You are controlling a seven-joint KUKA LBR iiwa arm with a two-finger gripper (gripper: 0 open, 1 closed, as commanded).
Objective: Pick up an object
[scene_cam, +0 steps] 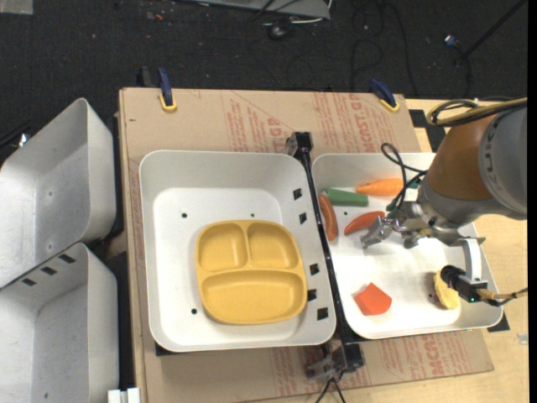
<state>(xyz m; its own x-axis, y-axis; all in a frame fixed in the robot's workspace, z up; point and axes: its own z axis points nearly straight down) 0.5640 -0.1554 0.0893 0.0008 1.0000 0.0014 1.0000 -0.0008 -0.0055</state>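
- Gripper [375,235] low over the right bin [411,313], upper-middle part, pointing toward the divider between the bins.
- Claw state: can't tell. The tip is a small grey blur from this angle.
- Arm comes in from the right, orange band above the wrist over the bin's right side.
- Nearest obj: curved red piece [362,222], lying on the bin floor just above-left of the gripper. Touching or not, can't tell.
- Second red piece, sausage-like [328,217], lies lengthwise along the right bin's left wall, near the curved one but apart from it.
- Green piece [342,196] sits above both reds, close to the bin's top-left corner.
- Orange carrot-shaped piece [382,186] is just right of the green one — ends nearly meeting.
- Orange wedge [372,299] sits alone in the lower part of the right bin, well apart from the gripper.
- Left bin [159,225]: holds a yellow divided plate [250,271] lying flat, three compartments, roughly centred.
- Both bins rest on a brown cardboard sheet [252,116] — blue clamps [166,91] at its top edge.
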